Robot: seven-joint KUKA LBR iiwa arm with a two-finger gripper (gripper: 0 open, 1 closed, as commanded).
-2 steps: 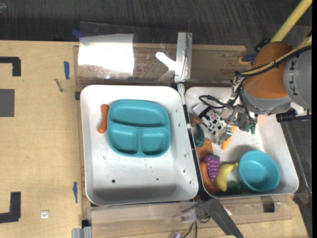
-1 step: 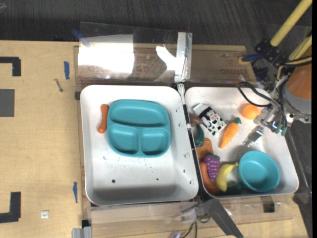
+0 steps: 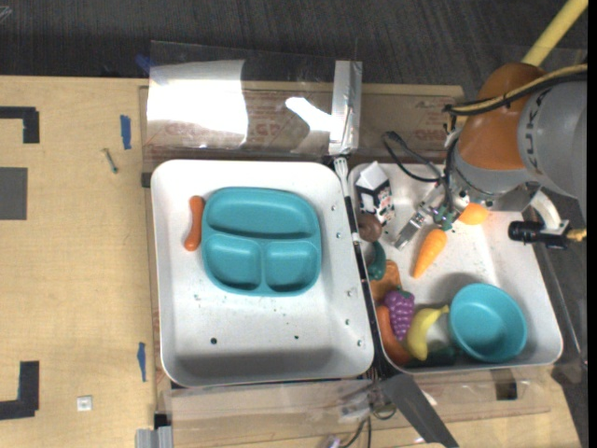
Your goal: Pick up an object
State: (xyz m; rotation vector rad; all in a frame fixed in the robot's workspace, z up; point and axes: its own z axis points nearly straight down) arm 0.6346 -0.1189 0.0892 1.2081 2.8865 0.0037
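Note:
The right bin (image 3: 508, 250) holds the toy food. An orange carrot (image 3: 427, 251) with a green top lies in its middle, pointing down-left. My gripper (image 3: 420, 224) hangs low over the bin, right at the carrot's upper end, touching or nearly touching it. I see nothing clearly held in it. The grey arm with its orange band (image 3: 490, 133) reaches in from the upper right. A small orange piece (image 3: 474, 215) sits just right of the gripper.
A teal bowl (image 3: 485, 321), purple grapes (image 3: 399, 312) and a yellow banana (image 3: 423, 331) crowd the right bin's front. A white and black carton (image 3: 374, 190) stands at its back left. The left bin (image 3: 261, 343) holds a teal divided tray (image 3: 261, 241) and an orange sausage (image 3: 194, 222).

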